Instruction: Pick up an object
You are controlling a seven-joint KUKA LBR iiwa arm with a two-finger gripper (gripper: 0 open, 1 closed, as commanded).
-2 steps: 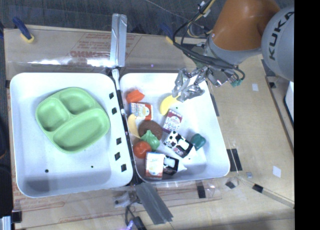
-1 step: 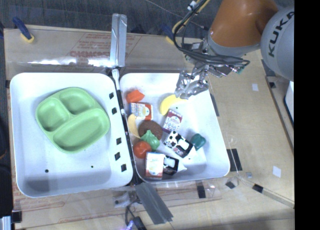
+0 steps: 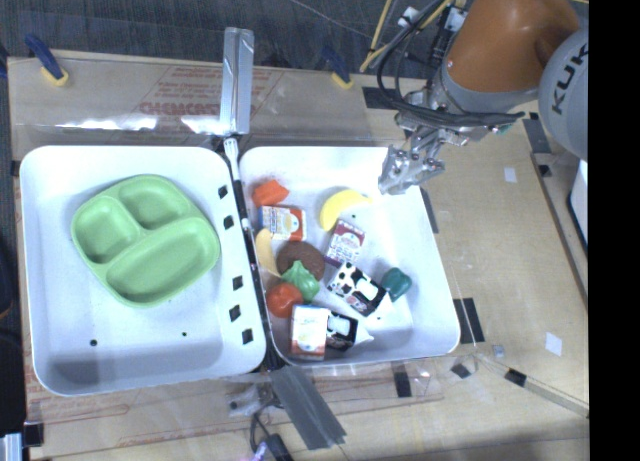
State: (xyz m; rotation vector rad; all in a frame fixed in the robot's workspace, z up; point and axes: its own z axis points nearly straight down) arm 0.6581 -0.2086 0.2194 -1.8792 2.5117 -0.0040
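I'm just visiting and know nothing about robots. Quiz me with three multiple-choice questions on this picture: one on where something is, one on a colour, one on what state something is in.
1. Where does the green divided plate lie?
A. In the left bin
B. In the right bin
C. On the bench outside both bins

2. What colour is the rounded toy beside the small cartons, nearest the gripper?
A. Blue
B. Yellow
C. Purple

3. What is the gripper carrying?
A. The plate
B. A carton
C. Nothing visible

Answers:
1. A, the plate sits alone in the left bin.
2. B, the yellow toy lies just left of the gripper.
3. C, nothing shows between the fingers, which hang over the right bin's upper right corner.
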